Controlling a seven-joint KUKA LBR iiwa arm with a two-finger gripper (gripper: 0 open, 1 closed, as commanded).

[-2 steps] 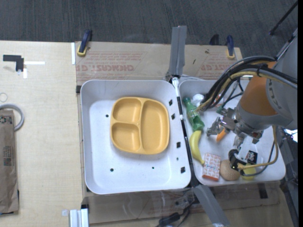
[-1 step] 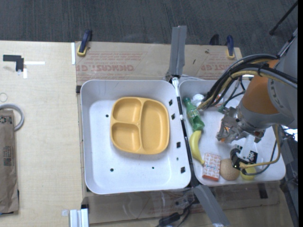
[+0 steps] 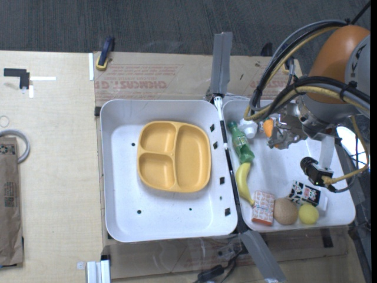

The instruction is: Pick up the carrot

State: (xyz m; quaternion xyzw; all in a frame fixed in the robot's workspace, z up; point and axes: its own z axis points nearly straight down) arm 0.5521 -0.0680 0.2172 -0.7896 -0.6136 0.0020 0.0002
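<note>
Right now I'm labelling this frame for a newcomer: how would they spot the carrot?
Look in the right-hand bin, at its upper part beside the gripper. The carrot is the small orange piece there, right of the green bottle; nothing else in that bin is orange.

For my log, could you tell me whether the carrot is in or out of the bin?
In: the carrot sits within the right bin.

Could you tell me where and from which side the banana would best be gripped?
I'd grip the banana at its thick middle, from straight above, fingers across its narrow width. It lies flat along the right bin's left wall, so the finger on that side has little room. The carton crowds its lower end and the green bottle its upper.
</note>
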